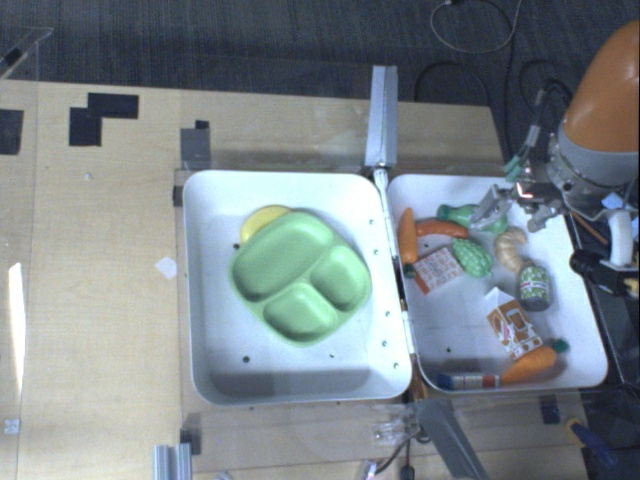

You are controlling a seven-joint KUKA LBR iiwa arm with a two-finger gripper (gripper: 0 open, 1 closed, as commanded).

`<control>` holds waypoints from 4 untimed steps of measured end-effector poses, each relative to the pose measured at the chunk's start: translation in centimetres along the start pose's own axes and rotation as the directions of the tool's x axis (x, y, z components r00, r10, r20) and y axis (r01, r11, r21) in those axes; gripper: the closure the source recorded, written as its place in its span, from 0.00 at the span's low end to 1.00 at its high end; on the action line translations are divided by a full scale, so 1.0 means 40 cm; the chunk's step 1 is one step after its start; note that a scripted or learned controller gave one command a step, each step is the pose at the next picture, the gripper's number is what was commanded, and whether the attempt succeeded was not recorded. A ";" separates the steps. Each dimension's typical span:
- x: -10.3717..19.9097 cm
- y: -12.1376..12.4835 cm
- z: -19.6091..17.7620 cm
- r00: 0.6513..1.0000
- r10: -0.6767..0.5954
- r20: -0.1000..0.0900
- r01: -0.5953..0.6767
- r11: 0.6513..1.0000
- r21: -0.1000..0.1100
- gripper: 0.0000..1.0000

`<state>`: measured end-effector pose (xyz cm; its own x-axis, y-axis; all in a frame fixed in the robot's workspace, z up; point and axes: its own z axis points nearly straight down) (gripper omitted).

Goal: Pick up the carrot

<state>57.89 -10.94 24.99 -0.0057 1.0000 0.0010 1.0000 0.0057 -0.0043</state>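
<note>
Bright, even overhead light — soft shadow inside the left bin (200, 298), glare streak at far left, slightly blurry overall.

Green divided plate (300, 276) in left bin (210, 368), perhaps over yellow item (262, 220).

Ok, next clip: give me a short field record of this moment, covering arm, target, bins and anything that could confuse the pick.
arm: enters from the right, gripper low over the right bin's far side
carrot: lies at the right bin's near edge, apart from the gripper
lookalikes: two orange pieces by the divider
left bin: green tray over a yellow item
grasp: nothing seen held
</note>
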 end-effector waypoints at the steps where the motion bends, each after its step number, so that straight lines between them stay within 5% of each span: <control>1: 0.031 0.158 0.395 0.999 -0.037 0.000 0.037 0.999 -0.003 0.00; 2: -0.003 -0.029 0.405 0.984 -0.177 0.003 0.177 0.984 -0.014 0.00; 3: 0.002 -0.024 0.384 0.984 -0.178 0.001 0.178 0.984 -0.016 1.00; 4: 0.195 0.035 0.170 0.998 -0.064 0.001 0.064 0.998 -0.002 1.00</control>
<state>59.23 -3.12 18.17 -0.0698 0.9976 0.0006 0.9976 0.0698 -0.0021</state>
